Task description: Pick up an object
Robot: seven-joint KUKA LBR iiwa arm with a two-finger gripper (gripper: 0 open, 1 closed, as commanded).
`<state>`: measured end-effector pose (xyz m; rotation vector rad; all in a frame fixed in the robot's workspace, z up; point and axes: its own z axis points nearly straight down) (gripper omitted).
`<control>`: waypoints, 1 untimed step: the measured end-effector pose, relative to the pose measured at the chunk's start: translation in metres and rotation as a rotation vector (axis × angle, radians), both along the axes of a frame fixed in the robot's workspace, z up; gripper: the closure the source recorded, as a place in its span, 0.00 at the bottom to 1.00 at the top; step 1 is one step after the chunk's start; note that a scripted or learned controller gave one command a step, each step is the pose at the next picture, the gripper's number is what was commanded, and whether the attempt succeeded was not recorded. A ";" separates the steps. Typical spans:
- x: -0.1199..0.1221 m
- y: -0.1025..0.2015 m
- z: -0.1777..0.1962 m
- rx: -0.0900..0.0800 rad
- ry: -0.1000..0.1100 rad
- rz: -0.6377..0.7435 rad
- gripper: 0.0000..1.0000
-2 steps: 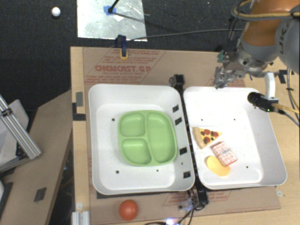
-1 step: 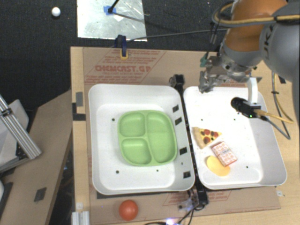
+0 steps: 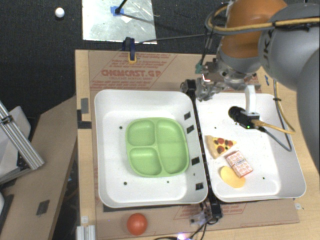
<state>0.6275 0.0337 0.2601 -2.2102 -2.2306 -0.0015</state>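
In the right bin point(image 3: 280, 184) lie a toy pizza slice point(image 3: 219, 145), a small pink-and-red box point(image 3: 238, 164) and a yellow disc point(image 3: 232, 178), clustered near its front left. My gripper point(image 3: 202, 90) hangs over the far left corner of that bin, close to the wall between the two bins and well behind the three objects. Nothing is visibly held in it. A black fitting point(image 3: 241, 117) with a white bracket hangs off the arm above the bin floor.
The left bin point(image 3: 107, 184) holds a green divided plate point(image 3: 156, 146). An orange ball point(image 3: 136, 224) sits on the cardboard in front of the bins. A blue clamp point(image 3: 130, 48) and a foil sheet point(image 3: 119, 13) lie behind them. Cables trail over the right bin.
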 end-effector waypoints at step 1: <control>-0.009 0.060 -0.020 0.001 0.001 0.001 1.00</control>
